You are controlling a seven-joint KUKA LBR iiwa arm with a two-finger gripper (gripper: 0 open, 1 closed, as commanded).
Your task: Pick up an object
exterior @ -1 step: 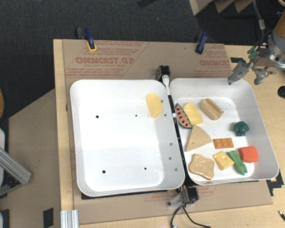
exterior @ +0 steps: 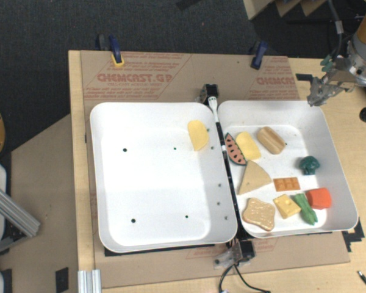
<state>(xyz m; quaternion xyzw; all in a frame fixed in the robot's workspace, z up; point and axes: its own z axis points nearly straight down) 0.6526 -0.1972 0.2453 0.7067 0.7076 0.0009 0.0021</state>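
Note:
My gripper (exterior: 320, 95) hangs at the far right, above the back right corner of the right bin (exterior: 320, 118), with nothing seen between its fingers. In that bin lie a watermelon slice (exterior: 233, 149), a yellow piece (exterior: 248, 146), a bread roll (exterior: 271, 140), a green broccoli (exterior: 309, 163), a tan wedge (exterior: 254, 178), an orange waffle (exterior: 287, 184), a cheese cube (exterior: 286, 206), a red block (exterior: 319, 198), a green pepper (exterior: 305, 209) and a toast slice (exterior: 258, 214). A yellow piece (exterior: 198, 135) lies in the left bin (exterior: 110, 182).
Both bins sit on a cardboard sheet (exterior: 171, 72) held by blue clamps (exterior: 115, 49) at the back. A cable and connector (exterior: 238, 255) lie at the front between the bins. Metal framing (exterior: 12, 212) stands at the left.

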